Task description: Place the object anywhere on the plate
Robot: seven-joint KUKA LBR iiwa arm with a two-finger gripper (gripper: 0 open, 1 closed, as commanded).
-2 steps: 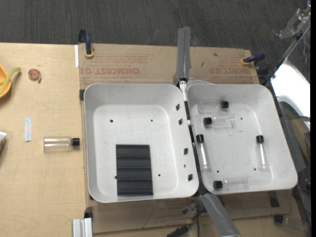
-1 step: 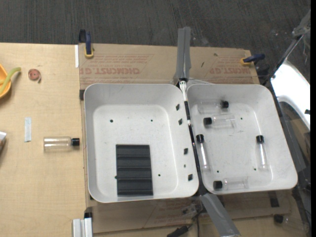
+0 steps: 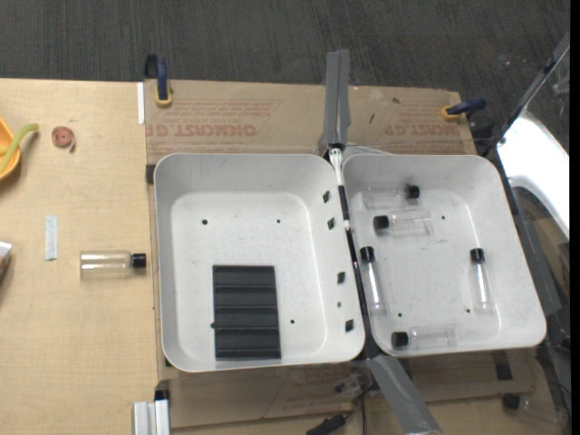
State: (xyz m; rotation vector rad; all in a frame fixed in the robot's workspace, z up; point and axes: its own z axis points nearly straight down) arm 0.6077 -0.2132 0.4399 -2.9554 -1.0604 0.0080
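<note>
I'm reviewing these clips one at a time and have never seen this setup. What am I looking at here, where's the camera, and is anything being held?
This is one fixed camera above a workbench, looking down at a slant. Two shallow white bins sit side by side on cardboard. The left bin holds a dark ribbed plate, the target for the task. The right bin holds five clear vials with black caps: one near the top, one just below it, one along the left wall, one by the right wall, and one at the bottom. Another vial lies on the wooden bench to the left of the bins. The white and grey shape at the right edge may be part of the robot. Nothing is visibly held, and no vial is on the plate yet.
</note>
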